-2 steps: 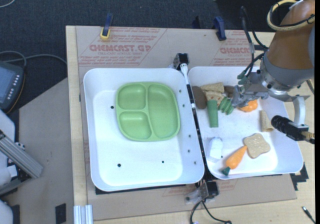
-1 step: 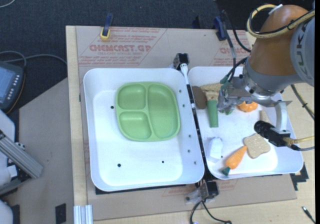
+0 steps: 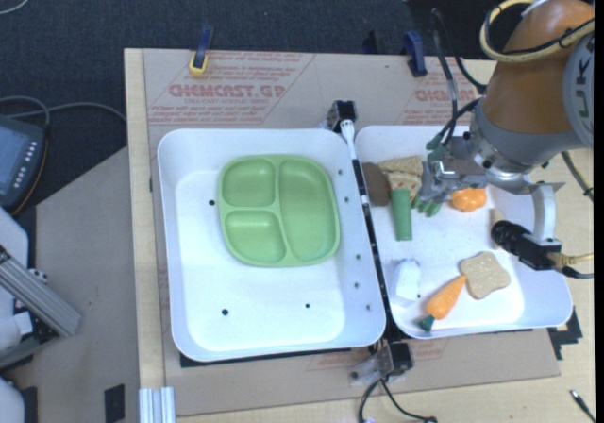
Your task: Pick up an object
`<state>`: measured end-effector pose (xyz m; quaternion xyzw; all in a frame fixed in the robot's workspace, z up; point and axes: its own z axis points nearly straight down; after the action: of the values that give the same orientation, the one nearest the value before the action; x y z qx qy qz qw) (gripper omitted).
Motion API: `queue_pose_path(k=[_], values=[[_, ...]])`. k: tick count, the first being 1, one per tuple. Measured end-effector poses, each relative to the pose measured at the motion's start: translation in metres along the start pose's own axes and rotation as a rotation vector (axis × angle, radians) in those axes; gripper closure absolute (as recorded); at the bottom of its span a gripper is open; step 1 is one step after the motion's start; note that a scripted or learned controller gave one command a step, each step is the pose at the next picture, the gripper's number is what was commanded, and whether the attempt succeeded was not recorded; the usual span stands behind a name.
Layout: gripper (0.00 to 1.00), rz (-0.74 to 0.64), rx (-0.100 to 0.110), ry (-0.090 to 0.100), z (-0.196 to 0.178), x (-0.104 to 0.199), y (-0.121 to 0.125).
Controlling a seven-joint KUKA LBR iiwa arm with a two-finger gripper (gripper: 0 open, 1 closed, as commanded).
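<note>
— Where is the green stick (image 3: pixel 403 215) lying?
— In the right bin (image 3: pixel 528 313), long axis running toward and away from the camera, just left of the gripper (image 3: pixel 432 194).
— Is the gripper gripping it?
— It is hovering beside the stick's top end; I cannot tell how it is set.

We see a green cylindrical stick (image 3: pixel 402 215) lying flat in the right bin (image 3: pixel 528 313), near its left wall.
</note>
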<state>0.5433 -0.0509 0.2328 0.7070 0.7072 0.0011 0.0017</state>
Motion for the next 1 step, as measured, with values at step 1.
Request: queue_pose_path(k=[1], values=[[1.0,-0.001,0.006,0.001,0.0139,0.0139,0.0079]])
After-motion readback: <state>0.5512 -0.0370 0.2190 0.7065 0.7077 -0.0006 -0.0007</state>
